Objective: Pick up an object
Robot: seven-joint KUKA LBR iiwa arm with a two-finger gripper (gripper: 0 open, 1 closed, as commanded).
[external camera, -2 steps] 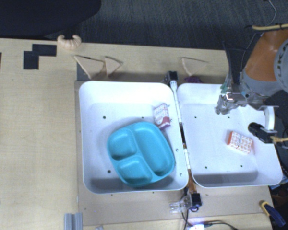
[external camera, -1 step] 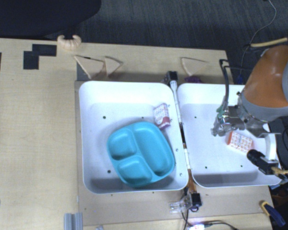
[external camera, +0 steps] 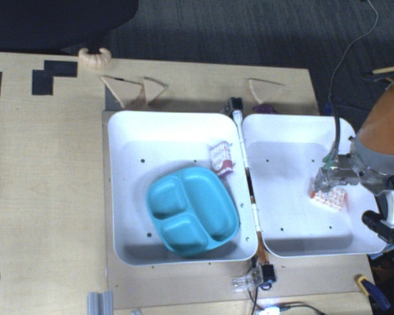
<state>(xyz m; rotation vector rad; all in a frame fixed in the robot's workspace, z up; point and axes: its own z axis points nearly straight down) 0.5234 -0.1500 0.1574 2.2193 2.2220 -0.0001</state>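
Observation:
A blue divided tray (external camera: 192, 209) lies in the left bin (external camera: 128, 176), tilted toward its lower right corner. A small white and red packet (external camera: 221, 157) rests just above the tray near the bin's right wall. In the right bin (external camera: 282, 169) a flat white packet with red print (external camera: 331, 199) lies near the right side. My gripper (external camera: 328, 178) hangs directly over that packet's upper left edge, touching or nearly touching it. The arm with its orange band (external camera: 384, 120) comes in from the right.
A black divider bar (external camera: 243, 149) runs between the two bins. Cables and a connector (external camera: 262, 275) sit at the bench's front edge. Beige wedge pieces (external camera: 128, 87) stand behind the left bin. The right bin's left half is bare floor.

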